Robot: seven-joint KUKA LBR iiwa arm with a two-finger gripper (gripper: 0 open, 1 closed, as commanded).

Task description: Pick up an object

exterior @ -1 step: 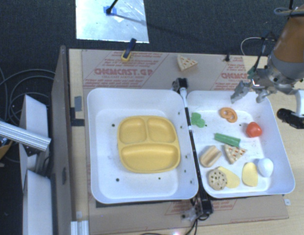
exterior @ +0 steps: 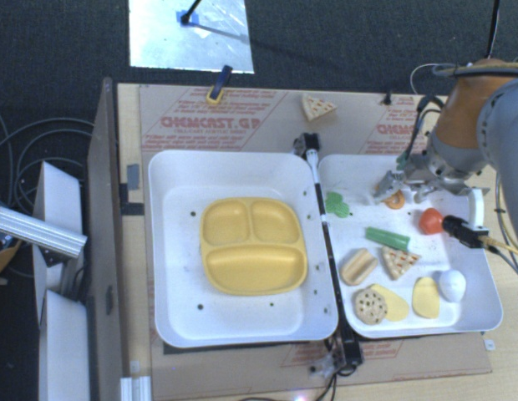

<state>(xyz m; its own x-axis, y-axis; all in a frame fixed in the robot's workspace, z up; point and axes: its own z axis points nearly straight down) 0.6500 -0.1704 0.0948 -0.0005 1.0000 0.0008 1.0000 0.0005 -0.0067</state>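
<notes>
The gripper point(exterior: 396, 192) hangs at the right bin's point(exterior: 493, 307) twelve o'clock edge, over an orange ring point(exterior: 395, 200) (grip state unclear); open floor lies toward six, before the green stick point(exterior: 387, 238).

You have two white bins: the left bin point(exterior: 171, 224) holds a plain yellow divided plate point(exterior: 252, 245). In the right bin point(exterior: 484, 307) you will find:
- green leafy piece point(exterior: 336, 205)
- green stick point(exterior: 386, 237)
- red-orange tomato point(exterior: 431, 220)
- small orange ring point(exterior: 394, 200)
- tan bread roll point(exterior: 358, 266)
- tan wedge with a brown grid pattern point(exterior: 399, 261)
- brown-speckled round cookie point(exterior: 369, 305)
- two pale yellow slices point(exterior: 425, 297)
- white egg point(exterior: 451, 285)

Your arm point(exterior: 484, 115) is grey with an orange band. A yellow wedge point(exterior: 318, 107) lies on tan board printed with red lettering point(exterior: 209, 122).
</notes>
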